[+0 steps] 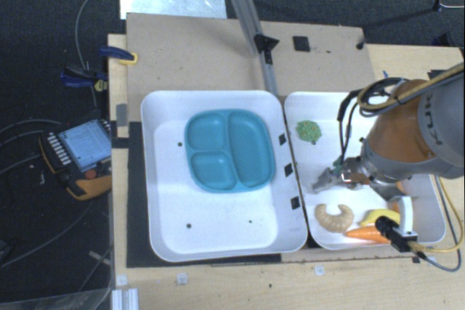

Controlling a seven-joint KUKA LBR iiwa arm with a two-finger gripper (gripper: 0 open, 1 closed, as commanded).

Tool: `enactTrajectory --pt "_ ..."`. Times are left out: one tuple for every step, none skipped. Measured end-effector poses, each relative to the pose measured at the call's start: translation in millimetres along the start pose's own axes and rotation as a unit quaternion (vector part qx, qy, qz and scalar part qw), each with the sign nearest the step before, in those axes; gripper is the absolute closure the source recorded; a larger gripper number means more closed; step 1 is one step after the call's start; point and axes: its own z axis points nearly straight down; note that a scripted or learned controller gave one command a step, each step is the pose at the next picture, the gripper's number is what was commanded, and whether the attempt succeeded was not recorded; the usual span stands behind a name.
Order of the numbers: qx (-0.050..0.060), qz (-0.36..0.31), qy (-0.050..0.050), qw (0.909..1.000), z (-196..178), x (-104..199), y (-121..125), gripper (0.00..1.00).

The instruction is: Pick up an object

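The right bin [299,107] holds a green broccoli piece [309,131] at its back left. A tan croissant-shaped piece [333,217], a yellow banana [381,215] and an orange carrot [366,233] lie along its front. My gripper [325,180] hangs low over the middle of this bin, above and just behind the croissant. Its fingers point left toward the divider between the bins. No object shows between them.
The left bin [163,218] carries a blue divided plate [229,149]. A grey pole [243,0] slants down to the bins' back edge. Cables, clamps and a handheld device [78,149] lie off the bench to the left.
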Motion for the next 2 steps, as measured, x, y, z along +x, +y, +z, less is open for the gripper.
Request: enactTrajectory --pt "-0.003 -0.001 -0.001 1.0000 -14 0 2 1.00" --pt "-0.002 -0.002 -0.001 1.0000 -78 -3 5 1.00"
